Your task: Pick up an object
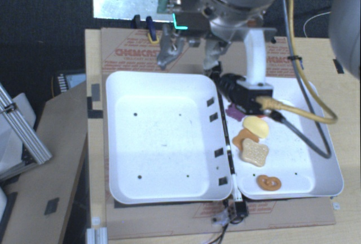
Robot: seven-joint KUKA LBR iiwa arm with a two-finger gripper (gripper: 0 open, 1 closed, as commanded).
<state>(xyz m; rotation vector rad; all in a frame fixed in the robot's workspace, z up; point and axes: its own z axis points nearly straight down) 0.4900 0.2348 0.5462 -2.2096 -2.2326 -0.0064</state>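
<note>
Grey arm with two-finger gripper (186,56) above the back edge of the two bins

Its fingers (167,55) stand apart, holding nothing; the toast-shaped beige toy slice (255,152) lies in the right shallow white bin (316,164), beside a small brown pretzel (269,182)

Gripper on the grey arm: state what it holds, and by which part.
Nothing. The two-finger gripper hangs open above the far rim of the bins, with no object between its fingers. The toy food pieces lie in the right white bin.

bins (121,124): 2 | toast slice (255,153): 1 | pretzel (269,182): 1 | yellow piece (256,125): 1
</note>
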